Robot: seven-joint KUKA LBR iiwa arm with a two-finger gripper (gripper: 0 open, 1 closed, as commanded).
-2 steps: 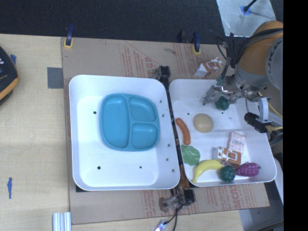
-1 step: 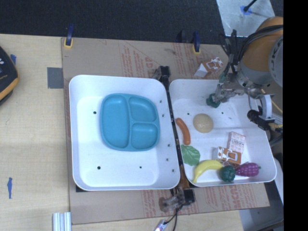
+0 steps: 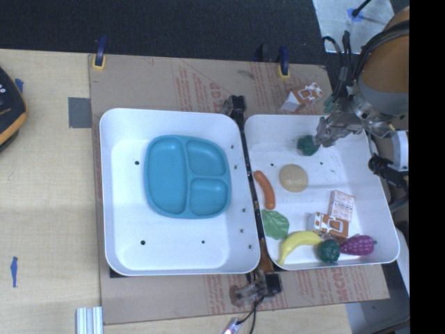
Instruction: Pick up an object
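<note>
1. Two shallow white bins side by side at frame centre, on brown cardboard over a pale wooden bench.
2. Left bin [image 3: 111, 186]: one blue divided plate [image 3: 186, 176], three compartments, lying flat near the bin's middle.
3. Right bin [image 3: 379, 200]: several small items.
4. Dark green object [image 3: 306, 145] in the upper part of the right bin, touching or just beside the gripper tip.
5. Gripper [image 3: 325, 135] at upper right of frame, low over the right bin's upper edge, below the orange band of the arm [image 3: 386, 61]. Grip state not readable at this angle; cannot tell whether the green object is grasped.
6. Round tan piece [image 3: 293, 178] near the right bin's centre, apart from the green object.
7. Orange-red sausage [image 3: 265, 189] along the right bin's left side, lengthwise down the frame.
8. Green leaf [image 3: 275, 224] just below the sausage.
9. Yellow banana [image 3: 299, 245] at the bin's lower edge, beside a dark green ball [image 3: 328, 251] and purple grapes [image 3: 357, 244].
10. Small orange-and-white carton [image 3: 336, 213] above the grapes.
11. Similar small packet [image 3: 303, 96] outside the bins, on the cardboard at upper right.
</note>
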